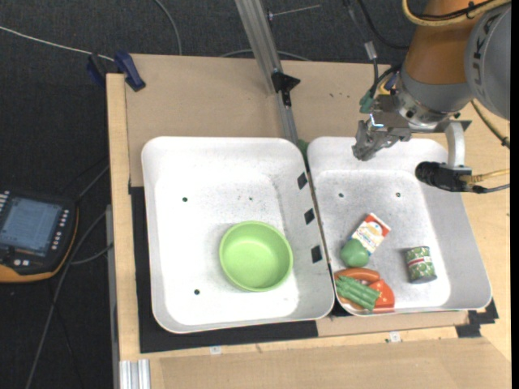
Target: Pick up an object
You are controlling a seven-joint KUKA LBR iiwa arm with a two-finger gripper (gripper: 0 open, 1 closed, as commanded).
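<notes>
Red and green vegetables (365, 290) lie closest to the camera, bunched in the near left corner of the right bin (454, 217). Just beyond them a round green piece (353, 254) touches a small white, orange and green carton (371, 233), which lies tilted toward the far right. A green can (420, 264) stands well apart from these, toward the near right side of the same bin. These four things are what I could pick up, and all of them sit in the near half of that bin. My gripper (365, 148) hangs at the bin's far rim, left of its middle, over the bare white floor and well apart from every one of them. From this slant I cannot tell whether it is open or closed, and I see none of the things in its hold. My grey arm with its orange band comes in from the upper right. Across the divide, where three black clips (309, 215) sit in a row, the left bin (211, 185) holds a light green bowl (255, 255) in its near right part, upright with its mouth up. Both bins rest on the tan bench (211, 87). A metal pole (259, 23) slants down to the spot where the bins' far corners meet, and a handheld screen unit (32, 233) lies on the dark floor at far left.
</notes>
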